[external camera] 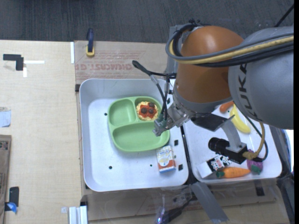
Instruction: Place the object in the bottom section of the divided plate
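Observation:
A green divided plate lies in the left bin. Its upper right section holds a small toy pizza with dark and red toppings. The upper left section and the large bottom section hold nothing. My gripper hangs over the plate's right rim, at the edge of the bottom section and just below the pizza. The arm's big orange and grey wrist covers the space above and to the right of it. I see no object clearly in the gripper.
A small juice carton lies in the left bin just below the plate. The right bin holds a banana, a carrot, a black-and-white toy and a purple piece.

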### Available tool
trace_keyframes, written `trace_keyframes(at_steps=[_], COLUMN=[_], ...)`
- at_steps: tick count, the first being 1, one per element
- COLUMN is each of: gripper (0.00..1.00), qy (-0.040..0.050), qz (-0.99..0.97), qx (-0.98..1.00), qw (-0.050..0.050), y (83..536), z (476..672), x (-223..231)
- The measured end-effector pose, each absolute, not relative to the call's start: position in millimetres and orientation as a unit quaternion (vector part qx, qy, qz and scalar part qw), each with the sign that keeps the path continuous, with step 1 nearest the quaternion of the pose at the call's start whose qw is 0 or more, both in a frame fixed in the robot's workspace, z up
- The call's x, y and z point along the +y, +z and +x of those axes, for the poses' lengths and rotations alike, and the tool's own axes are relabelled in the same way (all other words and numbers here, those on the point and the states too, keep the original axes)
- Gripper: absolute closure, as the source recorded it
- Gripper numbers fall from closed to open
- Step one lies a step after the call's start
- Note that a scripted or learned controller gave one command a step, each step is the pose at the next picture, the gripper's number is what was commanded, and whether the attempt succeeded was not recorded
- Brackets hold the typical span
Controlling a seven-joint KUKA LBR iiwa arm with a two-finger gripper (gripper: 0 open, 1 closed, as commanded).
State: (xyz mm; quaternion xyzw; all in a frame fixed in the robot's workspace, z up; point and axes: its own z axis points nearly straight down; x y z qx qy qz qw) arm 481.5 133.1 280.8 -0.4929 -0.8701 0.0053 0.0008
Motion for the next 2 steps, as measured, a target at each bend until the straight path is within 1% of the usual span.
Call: trace_keyframes(at_steps=[1,2], gripper=[1.0,1.0], qy=[0.0013,0.0007], qz=[-0.559,-0.298], qx=[-0.829,-0.955], qw=[-0.001,-0.001], y=[394,383], z=[478.6,512.0], x=[85,63])
